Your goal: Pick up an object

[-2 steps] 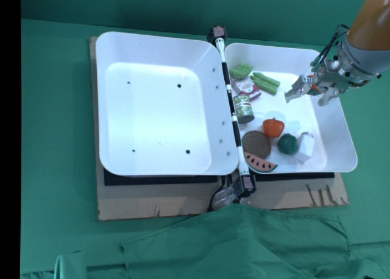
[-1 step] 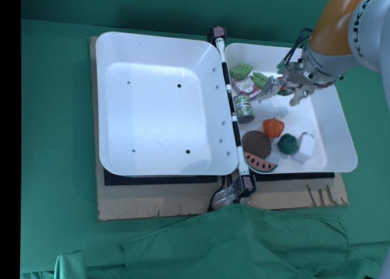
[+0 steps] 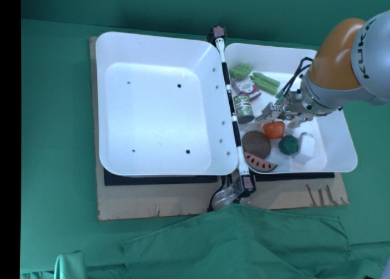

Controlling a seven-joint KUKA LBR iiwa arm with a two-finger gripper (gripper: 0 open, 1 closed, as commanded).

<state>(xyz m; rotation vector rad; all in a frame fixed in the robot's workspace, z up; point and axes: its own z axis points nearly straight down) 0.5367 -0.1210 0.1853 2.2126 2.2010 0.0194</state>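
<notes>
Item one, the gripper: we find it low in the right bin, just above the orange-red pepper; we cannot tell how far its jaws stand apart, and we see nothing between them. Item two, the pepper, our likeliest target: it sits mid-bin, squat, with no clear long axis. Around it, toward the tabletop's near edge, lie a brown round piece, a watermelon slice, a dark green lump and a white block; a small can stands by the divider, probably all tipped in loose.
</notes>
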